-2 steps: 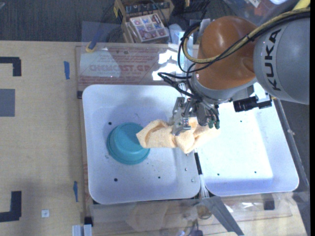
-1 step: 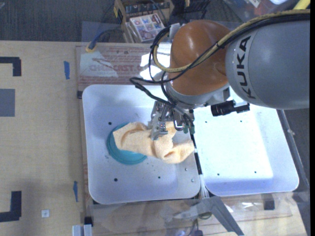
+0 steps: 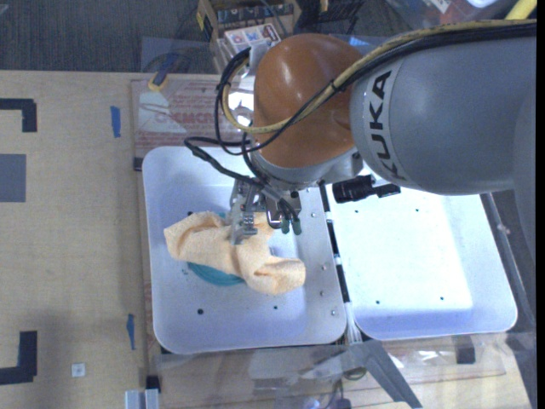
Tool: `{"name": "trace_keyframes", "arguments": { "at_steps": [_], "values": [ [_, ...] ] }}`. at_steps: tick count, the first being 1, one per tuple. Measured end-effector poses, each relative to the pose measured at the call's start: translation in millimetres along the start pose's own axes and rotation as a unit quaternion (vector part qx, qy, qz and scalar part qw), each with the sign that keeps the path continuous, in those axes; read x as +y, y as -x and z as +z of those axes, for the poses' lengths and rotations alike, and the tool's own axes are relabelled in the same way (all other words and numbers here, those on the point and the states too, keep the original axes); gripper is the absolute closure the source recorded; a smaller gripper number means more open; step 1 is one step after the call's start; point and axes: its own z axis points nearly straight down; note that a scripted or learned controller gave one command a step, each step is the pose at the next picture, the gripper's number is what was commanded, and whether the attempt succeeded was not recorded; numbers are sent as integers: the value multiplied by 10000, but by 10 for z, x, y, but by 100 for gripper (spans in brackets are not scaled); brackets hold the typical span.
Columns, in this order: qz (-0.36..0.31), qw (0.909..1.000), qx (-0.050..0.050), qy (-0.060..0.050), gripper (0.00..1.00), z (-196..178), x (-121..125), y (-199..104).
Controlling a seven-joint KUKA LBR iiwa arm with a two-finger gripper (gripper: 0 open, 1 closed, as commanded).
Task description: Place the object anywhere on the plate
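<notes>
A crumpled yellow-orange cloth (image 3: 223,250) lies in the left white bin (image 3: 179,313), draped over a blue plate whose rim (image 3: 213,275) peeks out beneath it at the lower left. My gripper (image 3: 255,220) hangs straight above the cloth's right half, its metal fingers (image 3: 243,224) touching or just over the fabric. The cloth hides most of the plate. The orange band and grey wrist cover the bin's upper right part.
The right white bin (image 3: 426,262) sits beside the left one, partly under the arm. Cables (image 3: 221,156) loop from the wrist over the left bin's top edge. A wooden bench surface (image 3: 68,228) spreads to the left; boxes (image 3: 247,24) stand at the back.
</notes>
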Motion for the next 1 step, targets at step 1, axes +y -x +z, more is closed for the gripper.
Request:
{"name": "trace_keyframes", "arguments": {
  "at_steps": [1],
  "values": [
    [2, 10000, -5, 1, 0, -6, -1, 2]
  ]
}}
